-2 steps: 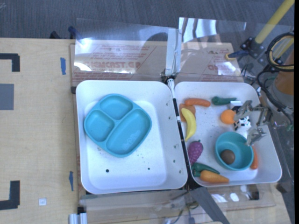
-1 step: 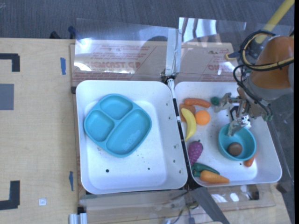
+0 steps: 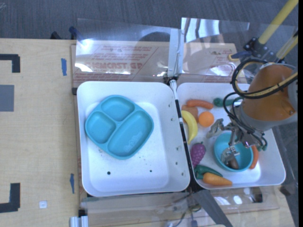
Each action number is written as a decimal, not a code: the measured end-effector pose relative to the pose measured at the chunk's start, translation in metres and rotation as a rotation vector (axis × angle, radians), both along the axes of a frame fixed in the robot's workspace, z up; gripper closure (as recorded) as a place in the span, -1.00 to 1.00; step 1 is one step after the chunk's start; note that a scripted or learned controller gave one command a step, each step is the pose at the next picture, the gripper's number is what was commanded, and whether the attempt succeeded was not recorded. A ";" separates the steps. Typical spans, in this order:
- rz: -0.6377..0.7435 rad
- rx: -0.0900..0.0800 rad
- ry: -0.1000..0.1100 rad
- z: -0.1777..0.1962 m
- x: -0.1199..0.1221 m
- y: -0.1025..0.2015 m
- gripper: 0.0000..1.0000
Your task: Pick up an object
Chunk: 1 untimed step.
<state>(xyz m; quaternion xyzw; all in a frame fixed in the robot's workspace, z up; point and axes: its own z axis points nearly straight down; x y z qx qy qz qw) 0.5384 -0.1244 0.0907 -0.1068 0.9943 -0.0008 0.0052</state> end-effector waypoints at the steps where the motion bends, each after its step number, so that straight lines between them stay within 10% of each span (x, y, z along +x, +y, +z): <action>1: 0.069 0.000 0.001 0.001 0.051 0.020 -1.00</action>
